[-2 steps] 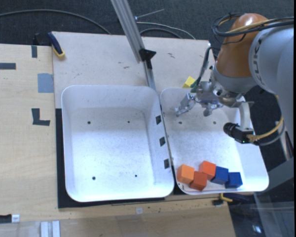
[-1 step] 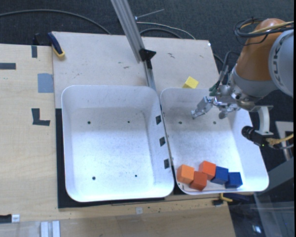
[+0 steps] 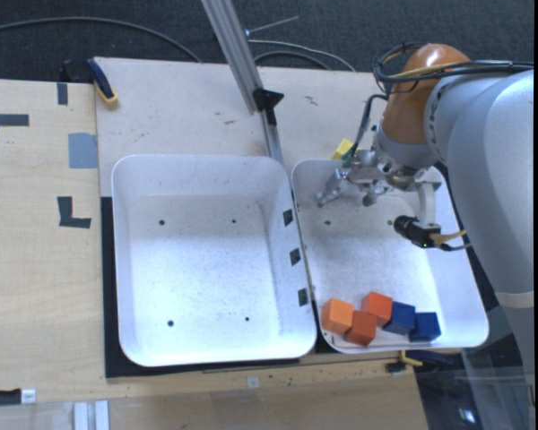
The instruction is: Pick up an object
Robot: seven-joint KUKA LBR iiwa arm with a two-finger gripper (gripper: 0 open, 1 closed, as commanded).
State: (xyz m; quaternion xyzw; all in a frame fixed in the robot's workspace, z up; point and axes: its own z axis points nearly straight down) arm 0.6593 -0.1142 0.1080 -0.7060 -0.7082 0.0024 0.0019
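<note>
Blocks [image 3: 380, 317] lie clustered in the right bin's [image 3: 448, 280] near corner (left bin [image 3: 143, 240] alongside).

A blue-and-yellow clamp [image 3: 101, 81] grips the bench's [image 3: 179, 106] far edge. A slanted aluminium rail [image 3: 231, 38] rises behind 2 white bins [image 3: 125, 267].

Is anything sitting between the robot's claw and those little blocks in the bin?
Nothing visible does. The gripper is at the right bin's far end; the orange blocks and blue blocks cluster at its near edge, bare floor between.
</note>
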